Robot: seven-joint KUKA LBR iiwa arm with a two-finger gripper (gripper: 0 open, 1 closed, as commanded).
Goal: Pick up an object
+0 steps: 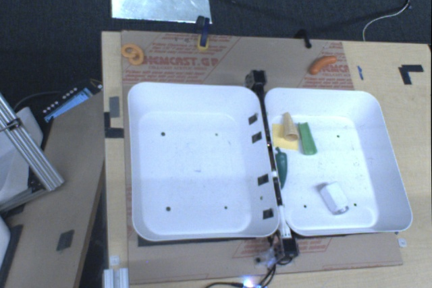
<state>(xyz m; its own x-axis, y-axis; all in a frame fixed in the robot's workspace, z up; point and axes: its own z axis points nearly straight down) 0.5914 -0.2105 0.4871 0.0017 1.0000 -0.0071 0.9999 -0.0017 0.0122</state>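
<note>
The right bin (378,145) holds several small objects. A green cucumber-shaped piece (307,138) lies near its upper left, beside a tan cone-like piece (289,125) resting on a yellow wedge (287,139). A dark green pepper (281,166) lies against the bin's left wall. A small white cylinder (333,198) sits lower in the bin.
The left bin (145,145) stands beside the right one, joined by a row of black clips (262,158). On the bench outside the bins lie an orange sausage-shaped toy (322,64), a pretzel-like ring (132,53) and a yellow-blue clamp (202,33).
</note>
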